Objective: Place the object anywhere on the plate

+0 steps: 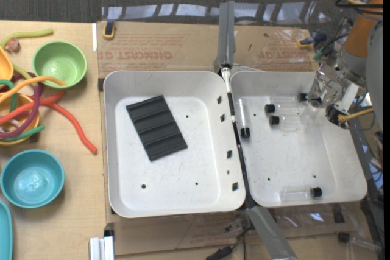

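Note:
A black ribbed plate [156, 127] lies flat and slightly turned in the left bin [116, 149]. Several clear vials with black caps lie in the right bin [341, 161]: one along its left wall [243, 120], two near the middle back [272, 114], and one by the front edge [300, 193]. My gripper [318, 98] hangs over the right bin's back right part, close above another clear vial [303, 97]. Cables and wrist hardware blur its tip.
A wooden table to the left holds a green bowl [59, 64], a teal bowl [31, 178] and several coloured rubber cords [42, 103]. Cardboard [158, 49] lies behind the bins, and a metal divider [226, 33] runs between them.

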`<state>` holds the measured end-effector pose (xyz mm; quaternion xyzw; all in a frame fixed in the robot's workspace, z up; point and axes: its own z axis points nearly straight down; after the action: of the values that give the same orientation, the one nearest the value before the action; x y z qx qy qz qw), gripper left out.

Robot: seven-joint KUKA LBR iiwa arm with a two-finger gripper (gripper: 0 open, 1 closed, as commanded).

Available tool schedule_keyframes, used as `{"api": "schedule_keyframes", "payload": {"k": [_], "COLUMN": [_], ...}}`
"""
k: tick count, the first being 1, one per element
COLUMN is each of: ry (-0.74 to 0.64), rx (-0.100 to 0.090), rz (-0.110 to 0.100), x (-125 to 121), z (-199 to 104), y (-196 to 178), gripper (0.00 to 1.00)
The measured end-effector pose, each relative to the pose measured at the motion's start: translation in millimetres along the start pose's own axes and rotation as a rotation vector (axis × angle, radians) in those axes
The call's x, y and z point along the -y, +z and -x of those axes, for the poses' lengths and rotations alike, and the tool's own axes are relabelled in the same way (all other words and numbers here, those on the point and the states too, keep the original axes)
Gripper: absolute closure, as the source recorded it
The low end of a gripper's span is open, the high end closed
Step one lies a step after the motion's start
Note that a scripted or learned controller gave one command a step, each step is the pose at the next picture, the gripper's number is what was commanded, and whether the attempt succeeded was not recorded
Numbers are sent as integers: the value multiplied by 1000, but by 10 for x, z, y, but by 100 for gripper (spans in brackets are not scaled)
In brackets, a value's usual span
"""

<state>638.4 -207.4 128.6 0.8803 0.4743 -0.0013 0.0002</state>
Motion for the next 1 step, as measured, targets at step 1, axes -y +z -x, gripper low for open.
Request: {"api": "schedule_keyframes", "payload": {"k": [1], "ry": [104], "rx": [0], "rz": [0], "x": [622], "z": [384], "y": [371], "gripper": [100]}}
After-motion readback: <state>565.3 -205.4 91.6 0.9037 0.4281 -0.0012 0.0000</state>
